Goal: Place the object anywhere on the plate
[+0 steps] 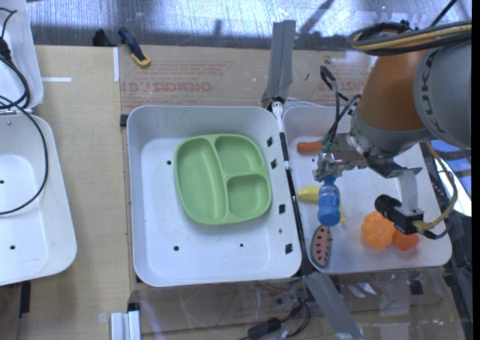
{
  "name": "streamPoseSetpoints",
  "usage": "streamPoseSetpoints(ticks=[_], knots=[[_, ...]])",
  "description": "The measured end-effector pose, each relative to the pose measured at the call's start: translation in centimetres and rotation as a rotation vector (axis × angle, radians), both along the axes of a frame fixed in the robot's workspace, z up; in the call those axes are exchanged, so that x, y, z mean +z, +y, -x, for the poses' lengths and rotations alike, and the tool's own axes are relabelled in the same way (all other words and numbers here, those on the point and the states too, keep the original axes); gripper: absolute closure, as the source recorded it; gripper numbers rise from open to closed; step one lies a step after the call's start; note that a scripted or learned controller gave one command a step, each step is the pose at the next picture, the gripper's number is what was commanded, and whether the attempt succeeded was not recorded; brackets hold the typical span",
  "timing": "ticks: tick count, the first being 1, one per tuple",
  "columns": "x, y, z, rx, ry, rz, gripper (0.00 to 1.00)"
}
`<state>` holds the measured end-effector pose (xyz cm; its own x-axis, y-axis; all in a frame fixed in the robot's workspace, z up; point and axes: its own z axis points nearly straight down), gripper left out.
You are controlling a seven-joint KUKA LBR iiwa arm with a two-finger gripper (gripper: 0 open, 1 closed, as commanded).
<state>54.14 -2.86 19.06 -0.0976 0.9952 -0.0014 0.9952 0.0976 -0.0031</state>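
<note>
- Currently my gripper [328,173] hangs over the right bin [439,256], near its left wall, with a blue bottle [328,206] directly beneath it.
- Grip state: the bottle's top sits at my fingertips and the bottle hangs upright below them, so I judge the fingers closed narrowly on its neck; the contact itself is small and partly shadowed.
- Bottle location: over the right bin, not over the plate [223,178]. Whether its base is clear of the bin floor I cannot tell.
- Plate: green, three compartments, lying flat near the middle of the left bin [150,241]. That central position leaves room on every side for a drop anywhere on it.
- Divider: the two bin walls meet between bottle and plate, so the bottle must, in my judgement, be carried over that ridge.
- Nearby items in the right bin: a yellow piece [308,194] just left of the bottle, a watermelon slice [321,247] below it, an orange fruit [379,231] to the right, a red piece [308,146] near the far wall.
- Hidden: my wrist and orange band cover the bin's far right; cables cross the view there.
- Hard to read: the yellow piece is partly behind the bottle, so its shape is uncertain.
</note>
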Motion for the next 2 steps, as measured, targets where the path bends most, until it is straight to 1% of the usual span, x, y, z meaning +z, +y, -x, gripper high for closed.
streamPoseSetpoints(ticks=[1,2], knots=[[-0.02,5.26,-8.90,0.155,0.000,0.001,1.00],[-0.02,5.26,-8.90,0.155,0.000,0.001,0.00]])
